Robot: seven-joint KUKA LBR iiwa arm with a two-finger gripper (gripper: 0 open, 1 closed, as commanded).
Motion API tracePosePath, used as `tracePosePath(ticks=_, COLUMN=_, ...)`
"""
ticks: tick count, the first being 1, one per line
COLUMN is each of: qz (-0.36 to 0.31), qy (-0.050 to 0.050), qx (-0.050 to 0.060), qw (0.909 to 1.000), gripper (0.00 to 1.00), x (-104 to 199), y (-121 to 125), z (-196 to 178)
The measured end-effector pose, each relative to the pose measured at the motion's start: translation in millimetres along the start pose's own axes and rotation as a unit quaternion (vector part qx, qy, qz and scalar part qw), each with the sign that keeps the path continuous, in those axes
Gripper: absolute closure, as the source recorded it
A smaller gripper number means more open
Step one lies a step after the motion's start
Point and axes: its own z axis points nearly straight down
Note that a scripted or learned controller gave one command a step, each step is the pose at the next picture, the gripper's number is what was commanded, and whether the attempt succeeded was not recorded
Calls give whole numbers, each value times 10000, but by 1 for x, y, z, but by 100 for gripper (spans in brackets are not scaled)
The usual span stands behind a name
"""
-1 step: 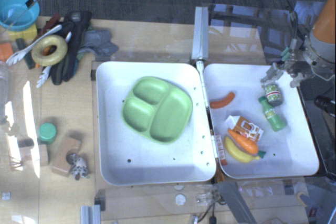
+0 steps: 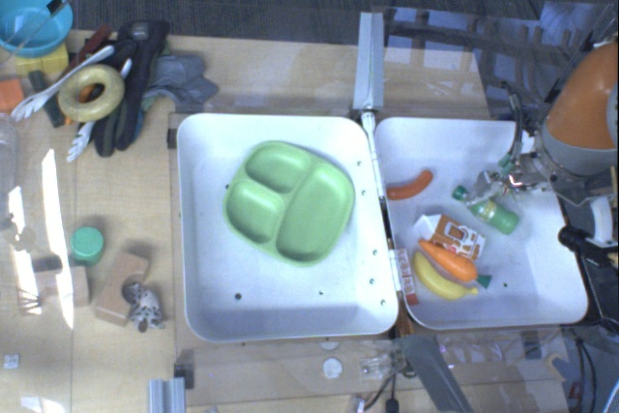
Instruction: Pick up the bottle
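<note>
The end effector [image 2: 510, 177] hangs at the right of the frame, just over the green bottle [image 2: 491, 211] in the right bin [image 2: 571, 300]; I cannot tell its state. The bottle lies tilted, near a carrot [image 2: 448, 261] and a banana [image 2: 437, 278]. A good grasp should descend straight and close across the bottle's body.

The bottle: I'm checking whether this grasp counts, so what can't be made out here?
- Camera view: gripper over the green bottle; finger state too small and cluttered to tell.
- Bottle's upper end is overlapped by the gripper, so contact is unclear.
- Arm is cut off by the right edge.
</note>
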Motion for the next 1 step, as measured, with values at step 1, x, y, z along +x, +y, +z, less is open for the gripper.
tracePosePath(ticks=1, qz=-15, qy=-15, qx=-46, qw=10000, gripper=100, x=0, y=3, z=-13)
